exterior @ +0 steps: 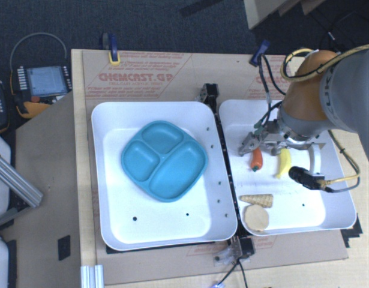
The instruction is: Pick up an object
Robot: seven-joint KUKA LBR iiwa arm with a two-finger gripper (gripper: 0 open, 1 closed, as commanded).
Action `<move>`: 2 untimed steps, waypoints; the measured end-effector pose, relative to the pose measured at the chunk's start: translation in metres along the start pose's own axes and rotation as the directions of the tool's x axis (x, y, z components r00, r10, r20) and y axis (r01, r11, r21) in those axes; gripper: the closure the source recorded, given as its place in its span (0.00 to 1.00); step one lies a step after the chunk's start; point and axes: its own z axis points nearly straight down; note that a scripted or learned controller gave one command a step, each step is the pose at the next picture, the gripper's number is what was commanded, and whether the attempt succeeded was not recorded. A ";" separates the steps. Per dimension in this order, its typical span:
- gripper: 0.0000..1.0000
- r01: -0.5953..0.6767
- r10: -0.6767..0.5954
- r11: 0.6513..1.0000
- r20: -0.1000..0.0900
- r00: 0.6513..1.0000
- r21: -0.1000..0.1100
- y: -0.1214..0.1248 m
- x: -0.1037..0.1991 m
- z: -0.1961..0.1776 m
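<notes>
Round tan cookie-like disc and a ridged beige cone sit nearest, at 6 o'clock in the right white bin. The small orange carrot-shaped toy lies at 9 o'clock there, a yellow banana-shaped toy just beside it. Gripper hovers right over the carrot (can't tell how wide the jaws are or if they've got anything). Looks light, rigid, slick plastic; I'd pinch it mid-body
</notes>
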 end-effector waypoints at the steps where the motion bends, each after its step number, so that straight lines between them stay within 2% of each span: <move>1: 1.00 -0.001 0.001 1.000 0.001 1.000 -0.006 0.001 0.000 -0.013; 2: 1.00 0.000 0.000 1.000 0.003 1.000 -0.011 -0.008 -0.001 -0.067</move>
